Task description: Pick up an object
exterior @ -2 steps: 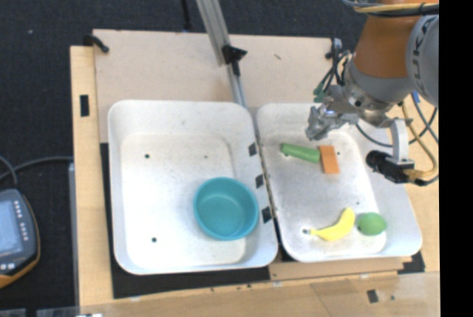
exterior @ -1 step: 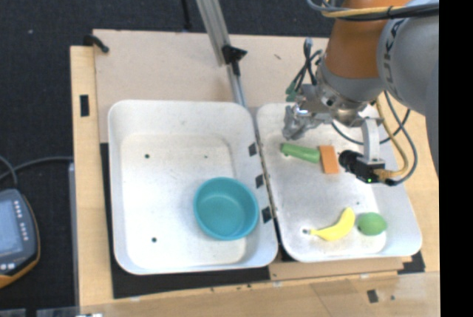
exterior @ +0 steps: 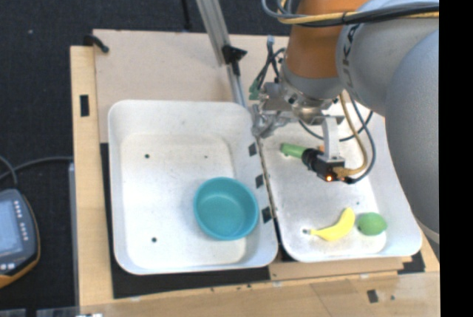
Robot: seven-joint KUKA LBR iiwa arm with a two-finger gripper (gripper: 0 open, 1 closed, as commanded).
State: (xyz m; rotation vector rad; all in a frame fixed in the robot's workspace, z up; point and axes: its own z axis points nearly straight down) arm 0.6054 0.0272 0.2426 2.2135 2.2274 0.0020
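A teal bowl sits upright in the left bin, near its front right corner. In the right bin a yellow banana lies at the front beside a green round fruit. A small green object lies further back in that bin, partly hidden by a black part and cables of the arm. My gripper hangs over the back of the divider between the two bins, well behind the bowl and left of the green object. Nothing is seen held in it.
The grey arm with its orange band covers the back of the right bin. A slanted metal bar runs down to the bins' back edge. A handheld device lies left of the bench.
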